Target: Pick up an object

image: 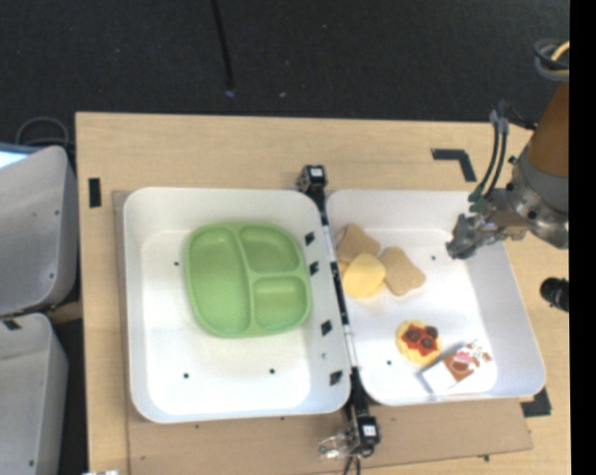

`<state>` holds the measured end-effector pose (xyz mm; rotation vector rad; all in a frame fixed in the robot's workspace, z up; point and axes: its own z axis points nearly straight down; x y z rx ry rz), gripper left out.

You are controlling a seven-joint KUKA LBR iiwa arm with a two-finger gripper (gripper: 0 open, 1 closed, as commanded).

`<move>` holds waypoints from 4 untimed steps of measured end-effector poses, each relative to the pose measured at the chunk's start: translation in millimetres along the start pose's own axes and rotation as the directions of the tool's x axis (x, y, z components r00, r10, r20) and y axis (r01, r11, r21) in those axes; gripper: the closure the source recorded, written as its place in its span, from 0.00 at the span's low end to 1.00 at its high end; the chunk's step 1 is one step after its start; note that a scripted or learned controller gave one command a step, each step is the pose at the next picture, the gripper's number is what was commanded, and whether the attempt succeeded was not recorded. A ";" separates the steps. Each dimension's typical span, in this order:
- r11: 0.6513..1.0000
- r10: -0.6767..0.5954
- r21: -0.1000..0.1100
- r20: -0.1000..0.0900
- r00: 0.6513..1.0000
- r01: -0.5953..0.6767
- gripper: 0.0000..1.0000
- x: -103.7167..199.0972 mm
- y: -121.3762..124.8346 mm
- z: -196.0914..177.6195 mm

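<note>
The gripper [463,237] hangs over the far right part of the right bin [496,295], near that bin's right wall. Whether its jaws are open or shut cannot be told from this slant; nothing can be made out between them. Behind it the arm [546,166] comes in from the right edge, with dark cables looping along its wrist.

Taking the right bin as landmark, all loose things lie in it, to the left of and nearer than the gripper. Closest is a tan biscuit-shaped piece [404,272] near the bin's middle, apart from the gripper. Just beside it, touching or nearly so, sits a round yellow object [363,276], and behind that another tan piece [356,240] by the bin's left wall. Toward the bin's near side lies a small yellow disc with red and dark topping [418,340], and near the front right corner a small red and white packet [457,364], well apart from the gripper.

Left of the right bin, across the shared divider, the left bin [159,364] holds a green divided plate [248,279] lying flat.
</note>
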<state>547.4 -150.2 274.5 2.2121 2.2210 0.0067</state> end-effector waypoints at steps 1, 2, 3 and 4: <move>1.000 -0.001 0.008 -0.001 1.000 0.001 1.00 47.5 16.7 15.3; 1.000 -0.001 0.009 -0.002 1.000 0.001 1.00 99.3 33.9 28.6; 1.000 -0.003 0.006 -0.002 1.000 0.003 1.00 154.2 52.6 38.1; 1.000 -0.004 0.005 -0.004 1.000 0.004 1.00 214.7 68.7 31.1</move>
